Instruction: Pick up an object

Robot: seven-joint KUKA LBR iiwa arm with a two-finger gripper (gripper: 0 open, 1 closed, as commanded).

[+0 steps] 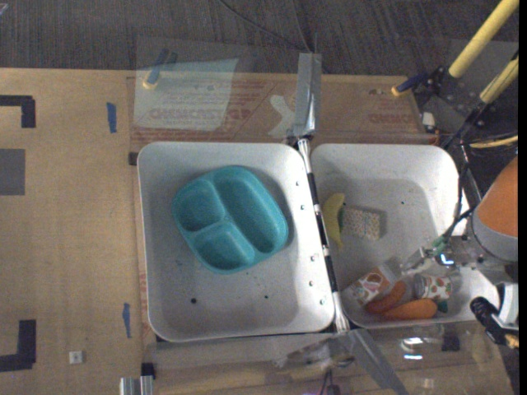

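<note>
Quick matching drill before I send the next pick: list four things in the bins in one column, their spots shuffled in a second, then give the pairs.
Things:
1. teal divided plate
2. banana
3. sponge block
4. carrot

Places:
A. right bin, along its left wall
B. right bin, near its front edge
C. left bin, about the middle
D. right bin, just right of the banana

Pairs: 1-C, 2-A, 3-D, 4-B
</note>
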